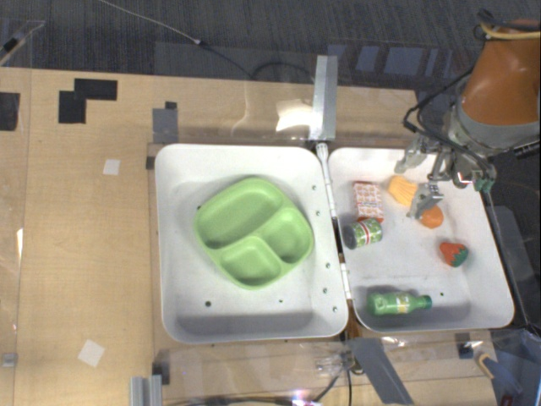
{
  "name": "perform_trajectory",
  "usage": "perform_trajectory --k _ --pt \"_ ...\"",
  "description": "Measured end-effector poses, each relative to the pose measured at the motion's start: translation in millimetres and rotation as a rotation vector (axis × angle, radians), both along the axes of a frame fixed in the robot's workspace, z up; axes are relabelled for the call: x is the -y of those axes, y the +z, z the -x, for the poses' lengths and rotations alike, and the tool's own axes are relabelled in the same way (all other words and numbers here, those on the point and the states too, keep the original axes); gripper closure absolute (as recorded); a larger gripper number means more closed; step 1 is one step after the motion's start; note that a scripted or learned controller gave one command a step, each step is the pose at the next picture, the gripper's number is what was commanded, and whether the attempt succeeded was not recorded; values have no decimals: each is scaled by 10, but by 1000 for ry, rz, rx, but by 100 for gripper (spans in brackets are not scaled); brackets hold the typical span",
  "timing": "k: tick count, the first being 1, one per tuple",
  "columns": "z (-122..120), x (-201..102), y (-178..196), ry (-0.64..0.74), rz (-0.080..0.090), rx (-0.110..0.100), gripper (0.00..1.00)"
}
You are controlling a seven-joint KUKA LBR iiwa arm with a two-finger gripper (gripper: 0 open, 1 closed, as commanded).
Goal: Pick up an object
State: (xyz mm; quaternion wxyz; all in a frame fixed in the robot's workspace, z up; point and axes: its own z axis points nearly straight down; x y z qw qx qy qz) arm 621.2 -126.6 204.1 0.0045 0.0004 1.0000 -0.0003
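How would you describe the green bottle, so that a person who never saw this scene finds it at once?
Look in the right white bin, along its near edge. The green bottle lies there on its side, alone. It is long and slim with a yellow label, unlike the short green can further back.

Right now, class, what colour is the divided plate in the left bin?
Light green. The divided plate shows best in the camera view, lying in the white left bin.

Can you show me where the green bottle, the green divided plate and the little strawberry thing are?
green bottle [399, 303]: camera view, on the middle of its body.
green divided plate [254, 231]: camera view, on the ridge between its compartments.
strawberry [454, 253]: camera view, on its red body.
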Motion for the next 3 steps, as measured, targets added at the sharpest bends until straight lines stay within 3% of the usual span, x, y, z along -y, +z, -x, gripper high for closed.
perform_trajectory --k 1,2,3 --pt "160 608 -1148 -287 -1 4 0" --pt "113 592 -997 -278 1 19 100" --pt "593 10 -218 -797 -8 3 100"
